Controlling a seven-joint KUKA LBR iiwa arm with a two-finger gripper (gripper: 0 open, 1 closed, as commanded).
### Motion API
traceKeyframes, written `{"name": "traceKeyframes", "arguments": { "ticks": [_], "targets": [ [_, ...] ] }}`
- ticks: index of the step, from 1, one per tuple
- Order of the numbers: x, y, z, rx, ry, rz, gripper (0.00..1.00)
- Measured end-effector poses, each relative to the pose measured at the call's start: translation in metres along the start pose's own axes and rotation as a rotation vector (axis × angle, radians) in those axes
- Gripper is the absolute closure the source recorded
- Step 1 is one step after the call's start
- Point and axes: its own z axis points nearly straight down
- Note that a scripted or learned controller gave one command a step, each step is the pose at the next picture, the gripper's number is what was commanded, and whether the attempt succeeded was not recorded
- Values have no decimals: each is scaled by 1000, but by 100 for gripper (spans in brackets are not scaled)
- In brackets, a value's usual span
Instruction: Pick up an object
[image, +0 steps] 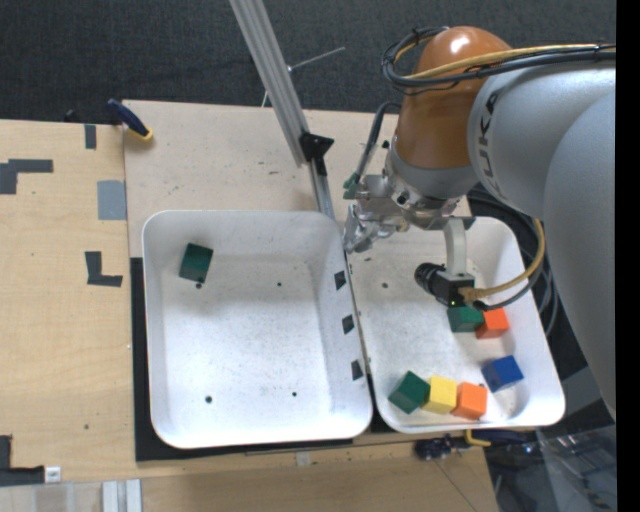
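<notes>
Grey arm (540, 130) over right bin (535, 400)

"KUKA" lettering, partly visible, on arm (530, 110)

camera view: fixed above bench (60, 300) | slanted downward | both bins in frame | arm enters right
</notes>
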Motion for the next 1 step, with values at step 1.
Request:
{"name": "traceKeyframes", "arguments": {
  "ticks": [1],
  "targets": [
    [42,3,11,1,-1,2,100]
  ]
}}
